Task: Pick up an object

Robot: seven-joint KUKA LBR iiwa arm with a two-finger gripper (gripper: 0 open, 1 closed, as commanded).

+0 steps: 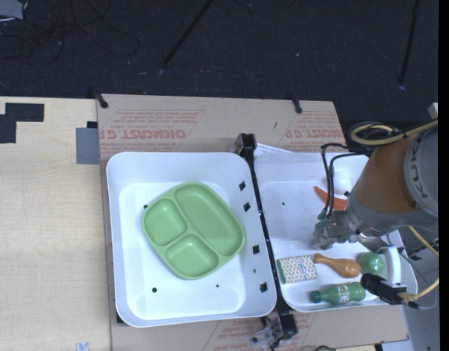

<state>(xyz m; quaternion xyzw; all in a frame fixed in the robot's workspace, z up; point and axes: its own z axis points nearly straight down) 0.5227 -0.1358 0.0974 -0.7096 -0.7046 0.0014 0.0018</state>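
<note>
nothing is lifted yet: the claw [331, 234] sits low in the right bin [297, 196] just above the tan drumstick toy [340, 265], grip state unclear.

Both bins are white: the left bin [129, 269] holds a light green divided plate [193, 229], plain and unpatterned. In the right bin [290, 196], at about five o'clock, lies a green bottle [340, 293] with a pale label band; just above it sits a tan-orange gourd-shaped piece [338, 265], and at its nine o'clock a small cream packet [297, 268] printed with fine dots. An orange-red sliver [324, 194] shows toward twelve o'clock. The arm [389, 178] is grey with an orange-brown band. The cardboard [180, 123] beneath carries reddish lettering.
</note>
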